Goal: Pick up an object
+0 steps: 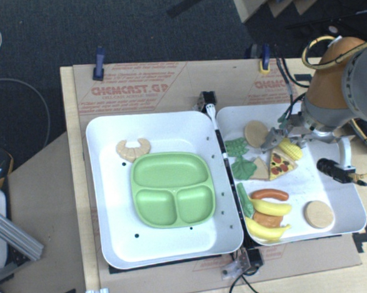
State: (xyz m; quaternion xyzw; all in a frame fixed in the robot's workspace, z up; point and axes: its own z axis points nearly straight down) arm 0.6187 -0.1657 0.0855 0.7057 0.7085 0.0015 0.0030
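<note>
My gripper (284,137) hangs low over the upper middle of the right bin (348,195), at the end of the grey and orange arm reaching in from the right. Directly below it lies a yellow corn cob (291,150), and a pizza slice (280,165) lies against the cob. A round tan cookie (255,133) sits just to the gripper's left. Whether the gripper touches the corn is unclear from this angle.
The right bin also holds green lettuce pieces (237,148), a sausage (269,195), a banana (267,229), a carrot (264,219) and a round cracker (318,214). In the left bin (104,179) are a green divided plate (172,188) and a croissant (133,149).
</note>
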